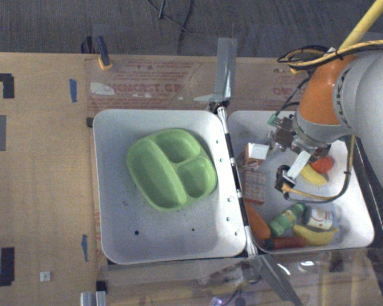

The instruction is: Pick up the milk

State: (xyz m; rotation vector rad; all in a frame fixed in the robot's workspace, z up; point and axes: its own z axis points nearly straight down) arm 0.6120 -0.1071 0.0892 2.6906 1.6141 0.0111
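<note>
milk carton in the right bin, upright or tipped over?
Tipped. The milk carton lies on its side along the right bin's left wall; its long printed face shows.

The left white bin (115, 234) has wide bare floor from six through nine o'clock; a green three-compartment plastic plate (172, 167) fills its middle. The right white bin (360, 225) is crowded. A white-and-orange milk carton (254, 171) lies against its nine-o'clock wall, and an orange carrot (258, 222), green bottle (286, 219), yellow banana (316, 235) and red chilli pepper (288, 241) cluster along six o'clock. The grey arm (354, 94) overhangs twelve to three o'clock, leaving only a small bare patch at the centre.
</note>
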